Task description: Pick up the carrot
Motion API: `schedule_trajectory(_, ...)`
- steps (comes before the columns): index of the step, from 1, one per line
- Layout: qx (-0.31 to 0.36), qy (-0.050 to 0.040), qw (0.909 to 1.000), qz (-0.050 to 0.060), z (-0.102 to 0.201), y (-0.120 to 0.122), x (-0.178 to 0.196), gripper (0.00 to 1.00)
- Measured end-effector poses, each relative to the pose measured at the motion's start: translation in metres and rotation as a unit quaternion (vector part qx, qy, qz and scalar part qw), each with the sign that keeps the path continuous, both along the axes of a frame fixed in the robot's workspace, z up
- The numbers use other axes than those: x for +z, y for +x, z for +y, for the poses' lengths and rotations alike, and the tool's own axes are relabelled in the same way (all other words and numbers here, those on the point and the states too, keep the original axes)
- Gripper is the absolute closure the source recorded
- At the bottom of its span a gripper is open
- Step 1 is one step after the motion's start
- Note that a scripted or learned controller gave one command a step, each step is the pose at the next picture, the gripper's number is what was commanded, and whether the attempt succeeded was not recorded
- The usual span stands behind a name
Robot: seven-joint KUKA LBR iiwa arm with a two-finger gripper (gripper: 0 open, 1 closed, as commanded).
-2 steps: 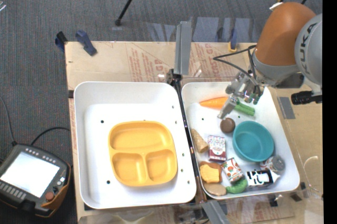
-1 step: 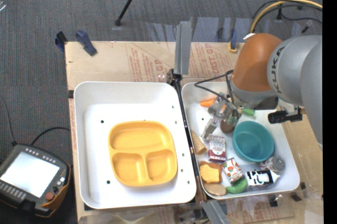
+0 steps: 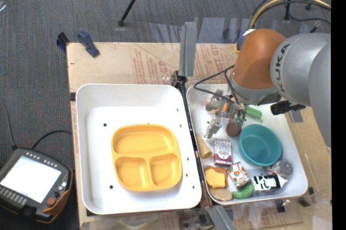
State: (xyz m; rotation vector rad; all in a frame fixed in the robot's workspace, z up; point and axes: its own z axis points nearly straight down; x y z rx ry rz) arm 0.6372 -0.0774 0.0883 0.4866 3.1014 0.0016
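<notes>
Carrot (image 3: 223,107) sits right at the gripper (image 3: 220,113) in the right bin (image 3: 300,161), near its far-left corner, orange showing between the metal fingers; can't tell if it's actually clamped or how far the jaws are open. A brown ball (image 3: 233,129) lies just beside the fingers, teal bowl (image 3: 260,144) next to that. Left bin (image 3: 92,115) holds a yellow tray (image 3: 146,157).

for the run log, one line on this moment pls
gripper over right bin | carrot between fingers | yellow tray in left bin
</notes>
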Motion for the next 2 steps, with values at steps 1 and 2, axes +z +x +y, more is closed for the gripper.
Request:
schedule_trajectory(1, 0.003, -0.0002, 1.0, -0.002, 0.002, 0.001, 0.011, 1.0)
schedule_trajectory(2, 0.045, -0.001, 0.999, -0.008, 0.031, -0.033, 0.154, 1.0)
